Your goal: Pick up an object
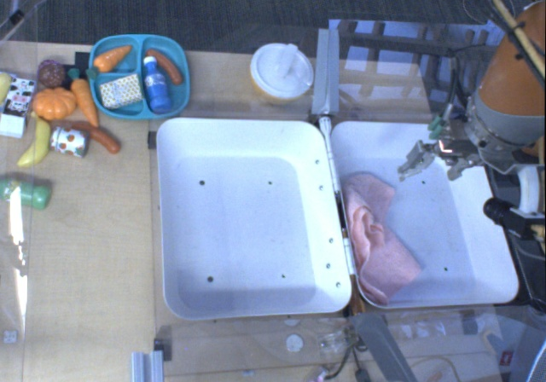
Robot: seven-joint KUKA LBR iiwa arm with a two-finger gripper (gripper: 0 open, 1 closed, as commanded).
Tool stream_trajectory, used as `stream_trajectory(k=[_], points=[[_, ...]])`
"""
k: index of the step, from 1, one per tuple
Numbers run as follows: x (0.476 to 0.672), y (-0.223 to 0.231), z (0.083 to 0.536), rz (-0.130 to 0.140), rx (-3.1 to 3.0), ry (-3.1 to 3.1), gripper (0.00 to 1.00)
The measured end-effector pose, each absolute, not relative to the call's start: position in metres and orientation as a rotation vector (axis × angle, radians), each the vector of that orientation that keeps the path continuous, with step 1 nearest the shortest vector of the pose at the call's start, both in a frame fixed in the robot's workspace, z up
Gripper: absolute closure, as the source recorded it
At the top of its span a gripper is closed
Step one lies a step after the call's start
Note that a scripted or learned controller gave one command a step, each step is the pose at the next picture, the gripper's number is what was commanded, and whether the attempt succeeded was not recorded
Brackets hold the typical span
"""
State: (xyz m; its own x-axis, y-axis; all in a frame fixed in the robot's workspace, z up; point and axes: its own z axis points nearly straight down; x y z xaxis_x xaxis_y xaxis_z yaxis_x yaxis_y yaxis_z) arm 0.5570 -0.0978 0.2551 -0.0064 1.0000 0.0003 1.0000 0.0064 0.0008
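Note:
A crumpled pink cloth lies in the right white bin, against its left wall. My gripper hangs over the upper middle of that bin, up and to the right of the cloth and apart from it. Its two fingers stand spread, open, with nothing between them. The grey arm with its orange band comes in from the right edge.
The left white bin sits beside the right one. Behind the bins stand a white lidded bowl and a blue divided plate of toy food. Toy vegetables and a green object lie on the bench at far left.

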Motion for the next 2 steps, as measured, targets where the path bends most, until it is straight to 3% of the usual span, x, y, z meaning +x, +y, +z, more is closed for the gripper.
stream_trajectory(k=[1,2], points=[[0.609,-0.081,0.153,0.0,2.298,2.142,0.0],[0.615,-0.105,0.091,0.015,2.173,2.255,0.0]])
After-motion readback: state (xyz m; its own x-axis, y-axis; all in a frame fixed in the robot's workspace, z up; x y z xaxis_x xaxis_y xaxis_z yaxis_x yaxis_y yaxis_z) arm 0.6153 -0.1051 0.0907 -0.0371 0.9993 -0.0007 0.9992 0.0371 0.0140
